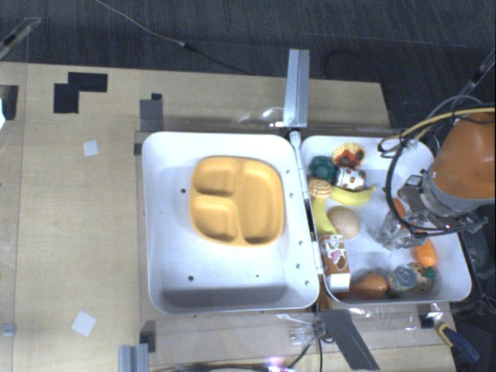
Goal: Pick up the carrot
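Small orange tapered plastic carrot lies in the shallow white right-hand bin, near its right wall. Long axis runs roughly up-down the view; tip direction unclear. Grey two-finger gripper hovers just left of it; finger spread cannot be told.

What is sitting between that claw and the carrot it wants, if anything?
Nothing visible. The gripper hangs in the right bin, and the carrot lies just beside it, toward the bin's near right corner. The banana and egg lie on the other side.
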Robot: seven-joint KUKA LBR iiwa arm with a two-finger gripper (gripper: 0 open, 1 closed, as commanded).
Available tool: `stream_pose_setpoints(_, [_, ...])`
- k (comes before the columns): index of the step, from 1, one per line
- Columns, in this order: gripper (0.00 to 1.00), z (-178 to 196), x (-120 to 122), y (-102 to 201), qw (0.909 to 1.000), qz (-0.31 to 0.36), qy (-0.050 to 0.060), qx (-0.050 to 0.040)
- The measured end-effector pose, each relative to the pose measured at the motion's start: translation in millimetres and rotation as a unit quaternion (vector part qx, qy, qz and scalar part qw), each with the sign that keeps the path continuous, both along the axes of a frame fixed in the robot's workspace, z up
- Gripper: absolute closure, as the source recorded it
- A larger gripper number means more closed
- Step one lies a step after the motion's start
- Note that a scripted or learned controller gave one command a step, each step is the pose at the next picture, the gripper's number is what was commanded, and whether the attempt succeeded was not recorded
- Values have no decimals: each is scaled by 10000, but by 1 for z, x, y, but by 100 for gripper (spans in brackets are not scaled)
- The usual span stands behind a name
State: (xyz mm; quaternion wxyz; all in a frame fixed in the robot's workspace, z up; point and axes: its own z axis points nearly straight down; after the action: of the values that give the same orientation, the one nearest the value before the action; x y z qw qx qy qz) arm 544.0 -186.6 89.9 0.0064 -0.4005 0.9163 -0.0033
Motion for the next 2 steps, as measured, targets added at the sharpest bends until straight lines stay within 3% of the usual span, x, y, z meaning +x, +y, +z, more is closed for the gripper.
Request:
stream_pose_setpoints(1, [100,0,-23,-19,9893,1458,-5,-31])
stream_pose_setpoints(2, [100,0,-51,-19,9490,3151,-19,-63])
